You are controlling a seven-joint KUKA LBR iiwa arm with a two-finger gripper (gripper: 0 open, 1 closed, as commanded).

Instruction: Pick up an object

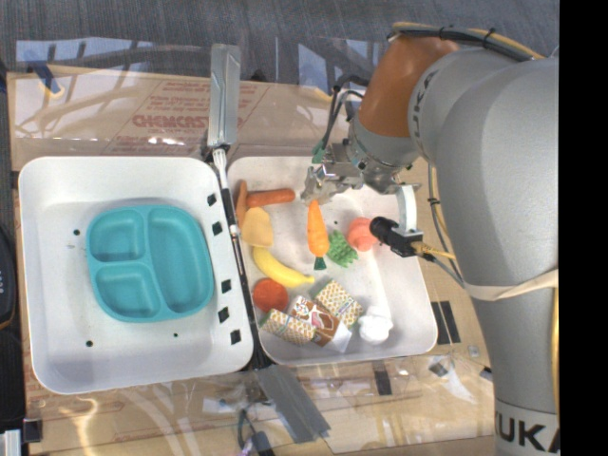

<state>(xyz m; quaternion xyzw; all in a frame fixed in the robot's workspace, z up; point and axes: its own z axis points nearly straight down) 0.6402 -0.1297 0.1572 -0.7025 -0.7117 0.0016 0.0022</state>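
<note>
While the arm (475, 141) leans over the far edge of the right bin (408, 335), its gripper (323, 177) hangs just above the toy carrot (316, 228). The carrot's long axis runs from far edge toward near edge. Whether the fingers are released or clenched cannot be told.

Bench (142, 112) top is brown cardboard under clear film, glare streaks across it. Grey ribbed floor (142, 3) past the bench's far edge. Grey tape (290, 402) strips at near edge.
</note>
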